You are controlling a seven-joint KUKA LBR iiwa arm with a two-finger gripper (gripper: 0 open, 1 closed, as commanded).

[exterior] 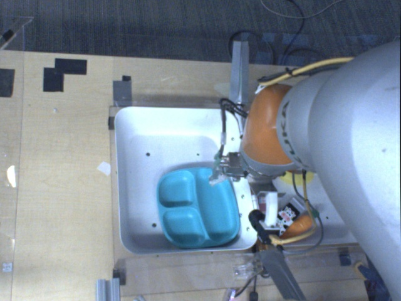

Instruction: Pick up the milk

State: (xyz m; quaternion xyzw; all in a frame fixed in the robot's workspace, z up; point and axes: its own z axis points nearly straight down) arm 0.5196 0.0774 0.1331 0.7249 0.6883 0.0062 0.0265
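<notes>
Nearest the camera, right bin point(332, 234): small clutter, a carrot point(299, 226) and a white carton, likely the milk point(271, 208), lying untouched. Blue divided tray point(197, 207) sits in left bin point(135, 168). My gripper point(224, 167) hangs over the tray's far edge; grip state I can't tell. Nothing visibly held, so pick not done; the reach, grasp and lift all remain.

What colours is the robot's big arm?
The arm is smooth, rounded and grey, with a shiny orange band near the wrist. Thin black cables curl beside the band, and a yellow cable runs along the top.
</notes>
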